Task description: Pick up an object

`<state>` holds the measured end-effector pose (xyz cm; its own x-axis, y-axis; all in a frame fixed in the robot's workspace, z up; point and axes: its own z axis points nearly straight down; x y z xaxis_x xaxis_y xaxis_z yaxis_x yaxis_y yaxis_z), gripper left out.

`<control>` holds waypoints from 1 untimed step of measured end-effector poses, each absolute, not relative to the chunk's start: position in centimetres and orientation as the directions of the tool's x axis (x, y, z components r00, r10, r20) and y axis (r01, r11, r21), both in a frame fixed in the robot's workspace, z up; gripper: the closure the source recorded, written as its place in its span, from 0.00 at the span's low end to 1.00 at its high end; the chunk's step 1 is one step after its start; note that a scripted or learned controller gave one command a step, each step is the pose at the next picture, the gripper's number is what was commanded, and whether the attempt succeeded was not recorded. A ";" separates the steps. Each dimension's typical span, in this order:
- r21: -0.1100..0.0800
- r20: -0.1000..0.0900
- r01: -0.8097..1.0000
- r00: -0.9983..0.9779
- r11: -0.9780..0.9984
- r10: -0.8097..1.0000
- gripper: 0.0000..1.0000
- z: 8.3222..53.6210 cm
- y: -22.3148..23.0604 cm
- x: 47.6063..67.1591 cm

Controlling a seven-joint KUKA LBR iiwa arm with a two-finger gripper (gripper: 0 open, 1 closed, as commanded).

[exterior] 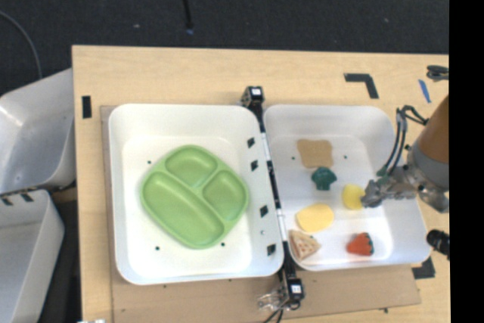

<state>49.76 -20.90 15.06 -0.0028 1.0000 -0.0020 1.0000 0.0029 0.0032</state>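
While gripper hovers low in right bin, small yellow object lies just left, touching or nearly; finger state cannot tell. Red strawberry-like toy sits nearer.

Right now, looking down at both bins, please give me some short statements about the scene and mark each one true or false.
1. The green divided plate lies in the left bin. True.
2. The hand hovers over the left bin. False: it is over the right bin, beside the small yellow piece.
3. The red strawberry is on the plate. False: it lies in the right bin.
4. The green broccoli lies below the brown square in the picture. True.
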 end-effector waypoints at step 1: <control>0.005 -0.002 1.000 -0.004 0.004 1.000 1.00 20.2 -20.0 49.9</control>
